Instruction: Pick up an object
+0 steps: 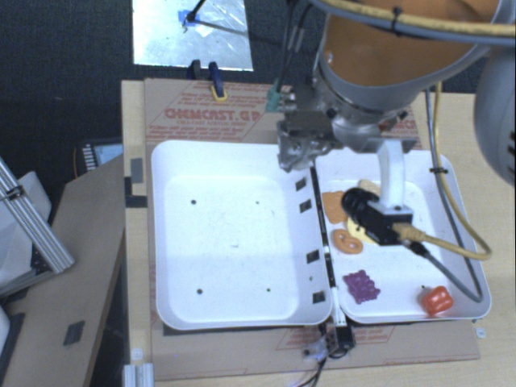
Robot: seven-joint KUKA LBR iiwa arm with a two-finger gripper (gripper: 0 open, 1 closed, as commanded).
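Note:
My gripper hangs high over the divide between the two bins, at the far end of it. The right bin holds several small things. An orange pretzel-shaped piece lies near its left wall, with a flat orange piece just beyond it. A purple bunch of grapes sits toward the front. A red-orange pepper rests in the front right corner. A yellow thing is partly hidden under the robot's own parts. Nothing shows between or below the gripper.
The left bin is a shallow white tray with a few dark specks on its floor. Both bins stand on a brown cardboard sheet. A blue and yellow clamp sits at the cardboard's far edge.

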